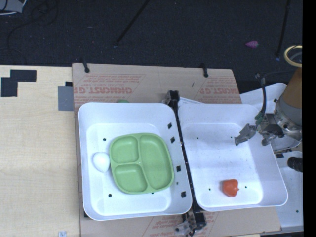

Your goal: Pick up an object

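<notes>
A small red-orange object (230, 187) lies near the front of the right bin (207, 117). In the left bin (94, 117) a white egg-shaped object (101, 161) rests against the left side of a green divided plate (141, 162). My gripper (253, 136) hangs over the right bin's right side, well behind and to the right of the red-orange object. Its fingers (243, 134) are spread open with nothing between them.
A black divider (178, 147) with clips runs between the two bins. Both bins rest on a cardboard sheet (148, 85). A light wooden bench surface (34, 147) stretches to the left, and dark floor with cables lies behind.
</notes>
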You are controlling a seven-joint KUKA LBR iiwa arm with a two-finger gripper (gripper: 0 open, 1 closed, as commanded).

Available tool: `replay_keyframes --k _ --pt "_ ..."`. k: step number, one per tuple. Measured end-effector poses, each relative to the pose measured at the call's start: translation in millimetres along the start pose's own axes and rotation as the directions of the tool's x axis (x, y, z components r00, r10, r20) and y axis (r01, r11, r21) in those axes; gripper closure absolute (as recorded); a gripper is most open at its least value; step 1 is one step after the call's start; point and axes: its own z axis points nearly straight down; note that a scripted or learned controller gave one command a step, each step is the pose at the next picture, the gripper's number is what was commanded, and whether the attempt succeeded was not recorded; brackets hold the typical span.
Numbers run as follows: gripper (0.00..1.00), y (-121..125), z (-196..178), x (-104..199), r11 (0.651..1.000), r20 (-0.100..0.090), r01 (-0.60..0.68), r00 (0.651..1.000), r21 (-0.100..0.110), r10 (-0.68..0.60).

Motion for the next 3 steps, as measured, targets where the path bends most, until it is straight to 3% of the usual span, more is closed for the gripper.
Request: replay_keyframes --k 1,3 --pt "0.0 3 -7 0 1.0 0.003 0.003 1.0 -0.013 -0.002" --pt "0.0 7 110 -6 1.0 0.001 0.002 1.0 -0.008 -0.002"
